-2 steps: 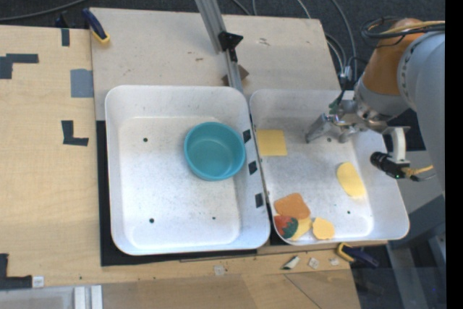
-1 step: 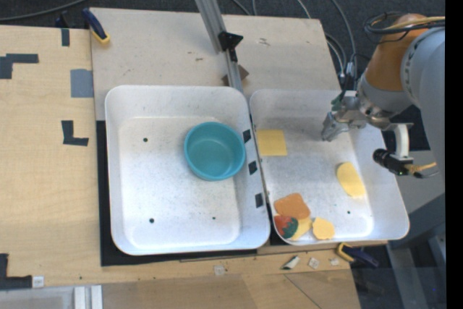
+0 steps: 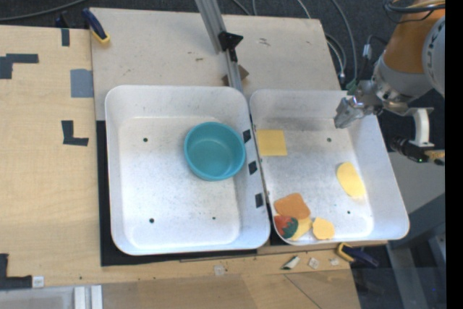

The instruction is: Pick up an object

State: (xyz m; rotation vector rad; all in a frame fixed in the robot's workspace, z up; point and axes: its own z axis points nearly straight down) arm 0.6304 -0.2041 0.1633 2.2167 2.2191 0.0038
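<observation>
My gripper (image 3: pixel 346 114) hangs over the far right corner of the right bin (image 3: pixel 376 155), with nothing visible between its fingers. In that bin a yellow square piece (image 3: pixel 272 142) lies near the left wall. A yellow oval piece (image 3: pixel 351 179) rests toward the right side, below the gripper. An orange piece (image 3: pixel 291 205), a small red-and-green object (image 3: pixel 288 226) and a small yellow round piece (image 3: pixel 323 229) cluster at the near edge. A teal bowl (image 3: pixel 214 150) sits upright in the left bin (image 3: pixel 137 177).
A slanted metal pole (image 3: pixel 206 3) with a black clamp rises behind the bins. Cables loop across the dark floor at the back. A blue-and-yellow clamp (image 3: pixel 95 26) sits at the board's far left corner. Small bits lie on the bench edge in front of the right bin.
</observation>
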